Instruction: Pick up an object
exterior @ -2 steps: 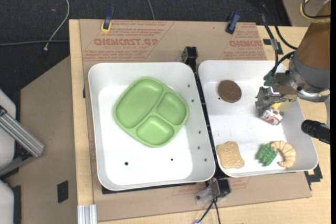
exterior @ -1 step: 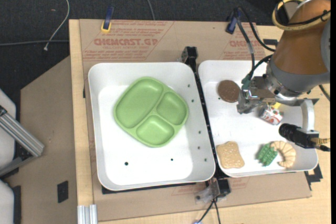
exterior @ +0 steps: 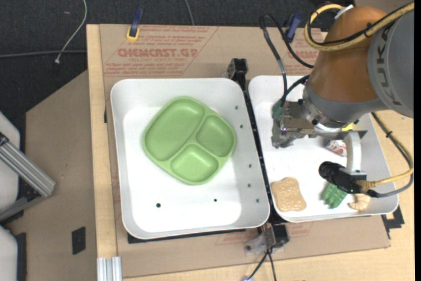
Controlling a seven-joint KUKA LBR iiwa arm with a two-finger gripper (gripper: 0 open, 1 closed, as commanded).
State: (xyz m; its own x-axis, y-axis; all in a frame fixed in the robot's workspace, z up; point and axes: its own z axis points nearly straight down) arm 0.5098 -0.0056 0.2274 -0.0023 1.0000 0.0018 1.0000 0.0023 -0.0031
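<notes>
My gripper [exterior: 282, 136] hangs low over the left part of the right bin [exterior: 263, 161], under the grey wrist and orange band. A tan slice-of-bread toy [exterior: 288, 194] lies at that bin's near edge, a short way below the gripper and apart from it. A green spiky toy [exterior: 333, 196] and a small tan piece [exterior: 358, 203] lie near the bin's near right corner. A red and white item [exterior: 337, 148] peeks out beside the wrist, partly hidden by the arm. I see nothing held in the gripper.
The left bin [exterior: 131, 207] holds a green three-compartment plate [exterior: 189, 139] near its middle. A raised rim divides the two bins. Cables trail over the far side of the right bin, and cardboard lies under both bins.
</notes>
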